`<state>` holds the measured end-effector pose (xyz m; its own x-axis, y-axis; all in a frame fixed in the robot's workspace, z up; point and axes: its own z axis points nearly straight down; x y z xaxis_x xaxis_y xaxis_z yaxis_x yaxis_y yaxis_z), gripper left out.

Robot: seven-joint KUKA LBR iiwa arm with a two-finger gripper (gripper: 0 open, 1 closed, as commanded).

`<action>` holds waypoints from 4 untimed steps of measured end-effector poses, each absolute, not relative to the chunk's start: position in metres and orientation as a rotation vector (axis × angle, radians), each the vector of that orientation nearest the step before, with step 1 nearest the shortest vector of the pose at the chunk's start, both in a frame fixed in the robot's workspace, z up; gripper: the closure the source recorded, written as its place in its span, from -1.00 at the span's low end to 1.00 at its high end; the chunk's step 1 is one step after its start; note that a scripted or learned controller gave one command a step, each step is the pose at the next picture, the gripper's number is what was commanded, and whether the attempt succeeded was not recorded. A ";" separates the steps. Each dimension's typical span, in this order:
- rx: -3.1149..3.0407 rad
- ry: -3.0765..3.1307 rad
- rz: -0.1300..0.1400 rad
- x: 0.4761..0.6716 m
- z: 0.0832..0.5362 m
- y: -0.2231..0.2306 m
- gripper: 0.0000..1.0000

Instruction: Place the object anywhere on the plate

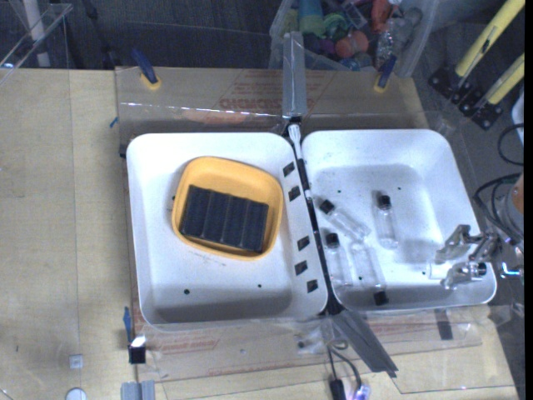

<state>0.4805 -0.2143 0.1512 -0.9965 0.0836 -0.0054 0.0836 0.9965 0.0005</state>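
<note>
A yellow plate (187, 177) lies in the left bin (150, 223). On it rests a dark, ribbed rectangular object (226, 217), lying flat and covering most of the plate's middle. My gripper (458, 258) is far from it, at the right bin's (416, 152) front right corner. Its two metal fingers (455, 240) stand apart, open, with only the white bin floor between them.
Several clear vials with black caps lie in the right bin, one (384, 211) near the middle and another (341, 218) by the divider (301, 215). A clear tub of coloured toys (346, 15) stands behind the bins. Cables hang at the right edge.
</note>
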 end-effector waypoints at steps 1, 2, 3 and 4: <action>-0.028 3.135 0.000 0.481 0.155 -0.223 1.00; -0.228 3.134 0.012 0.481 0.106 -0.218 1.00; -0.552 3.084 0.008 0.488 0.089 -0.217 1.00; -0.786 3.031 -0.012 0.491 0.091 -0.214 1.00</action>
